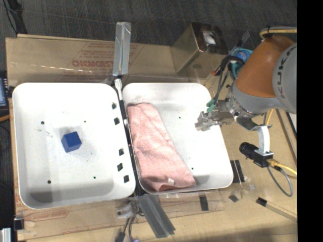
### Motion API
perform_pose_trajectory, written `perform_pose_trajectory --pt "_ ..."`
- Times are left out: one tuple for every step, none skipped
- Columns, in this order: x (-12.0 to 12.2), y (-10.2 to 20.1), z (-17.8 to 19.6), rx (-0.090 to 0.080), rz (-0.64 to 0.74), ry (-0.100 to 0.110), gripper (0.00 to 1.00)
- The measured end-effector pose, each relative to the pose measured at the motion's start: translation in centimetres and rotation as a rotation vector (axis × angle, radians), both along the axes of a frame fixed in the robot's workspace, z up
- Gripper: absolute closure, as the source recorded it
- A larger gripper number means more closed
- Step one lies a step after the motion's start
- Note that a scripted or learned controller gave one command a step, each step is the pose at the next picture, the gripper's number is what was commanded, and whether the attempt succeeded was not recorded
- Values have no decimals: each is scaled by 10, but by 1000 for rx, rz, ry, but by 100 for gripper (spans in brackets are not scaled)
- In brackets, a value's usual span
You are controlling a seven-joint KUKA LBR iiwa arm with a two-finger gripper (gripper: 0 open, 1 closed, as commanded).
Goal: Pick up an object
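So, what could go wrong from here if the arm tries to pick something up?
The gripper is over the right bin, where the pink towel lies flat and folded: fingers may slip or lift one layer only. The blue cube sits in the left bin, a far reach across the divider.

Even, moderately bright overhead light; soft, slightly grainy picture.

The two white bins are rendered brightest, the left bin close to overexposed, with grey shading gathered along its lower inner wall. A small soft shadow is cast beside the blue block. The dark floor at the top is left dim and noisy. A faint sheen is seen on the orange band. Fine detail is blurred around the hand.
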State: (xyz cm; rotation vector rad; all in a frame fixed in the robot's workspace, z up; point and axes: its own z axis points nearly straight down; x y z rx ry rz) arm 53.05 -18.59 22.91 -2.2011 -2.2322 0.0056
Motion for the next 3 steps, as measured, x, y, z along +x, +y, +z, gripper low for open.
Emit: perform_pose_trajectory --pt "0 0 0 0 0 0 0" --pt "32 49 -67 -1 -16 -1 0" --pt "33 35 -138 0 91 -4 0"
